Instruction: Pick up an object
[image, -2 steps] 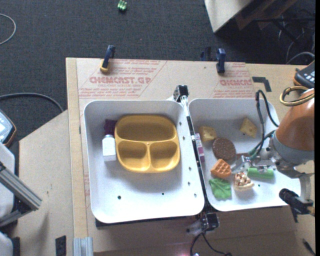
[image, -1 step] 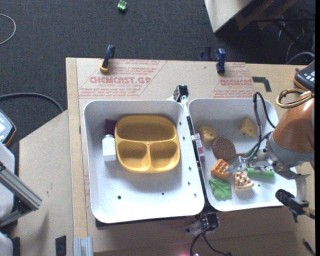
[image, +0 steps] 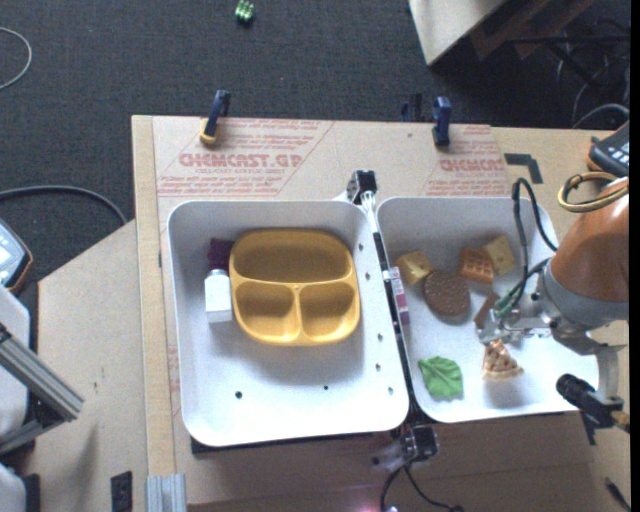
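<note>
Beneath me, dark carpet (image: 120, 70) is spreading out around a tabletop (image: 300, 150) of pale board printed with red lettering, and loose cables are trailing across the floor at the left. Two clamps, a yellow-tipped one (image: 214, 118) and a blue one (image: 440, 120), are gripping the board's far edge.

On that board two white bins are sitting side by side, touching along their inner walls. The left bin (image: 200, 390) is carrying a large yellow divided plate (image: 294, 285) with three compartments; a small white bottle (image: 218, 296) is lying just beside the plate's left rim, and something dark purple (image: 220, 248) is peeking out behind it.

My arm (image: 600, 265), orange and grey, is reaching over the right bin (image: 430, 212) from its right side. My gripper (image: 500, 322) is hanging low over the bin floor, close above a pizza slice (image: 501, 362), but I cannot tell how wide it is standing.

Around me in this bin, a round brown cookie (image: 446, 295) is lying near the middle, with a waffle piece (image: 477, 265) and a tan block (image: 500, 253) behind it, touching each other. Another tan chunk (image: 414, 267) is resting near the inner wall, and a green leaf (image: 441, 376) is lying toward the near edge, apart from the slice.
</note>
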